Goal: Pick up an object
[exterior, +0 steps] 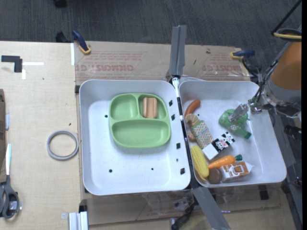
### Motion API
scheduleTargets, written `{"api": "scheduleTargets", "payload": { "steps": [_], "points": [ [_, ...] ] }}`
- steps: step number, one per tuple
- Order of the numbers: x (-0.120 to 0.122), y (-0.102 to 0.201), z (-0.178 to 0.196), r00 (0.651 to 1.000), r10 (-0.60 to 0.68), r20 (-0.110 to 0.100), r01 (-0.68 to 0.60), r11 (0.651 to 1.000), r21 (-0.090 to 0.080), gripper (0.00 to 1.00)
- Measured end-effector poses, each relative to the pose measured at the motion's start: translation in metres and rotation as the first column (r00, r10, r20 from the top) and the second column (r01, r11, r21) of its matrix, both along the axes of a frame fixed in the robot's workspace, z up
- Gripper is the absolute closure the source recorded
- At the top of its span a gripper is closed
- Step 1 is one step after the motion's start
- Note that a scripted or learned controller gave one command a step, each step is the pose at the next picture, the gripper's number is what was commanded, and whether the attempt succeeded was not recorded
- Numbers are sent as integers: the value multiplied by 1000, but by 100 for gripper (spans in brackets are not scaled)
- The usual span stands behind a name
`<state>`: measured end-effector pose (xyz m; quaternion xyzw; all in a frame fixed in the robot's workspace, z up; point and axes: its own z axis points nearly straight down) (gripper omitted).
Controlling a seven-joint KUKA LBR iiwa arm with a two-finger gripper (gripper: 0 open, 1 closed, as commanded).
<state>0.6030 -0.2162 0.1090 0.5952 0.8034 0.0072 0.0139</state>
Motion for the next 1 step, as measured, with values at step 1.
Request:
{"api": "scheduleTargets", "payload": {
  "steps": [1],
  "points": [
    [8, 5, -2, 899, 437, -7, -437, 899, -10, 0]
  ]
}}
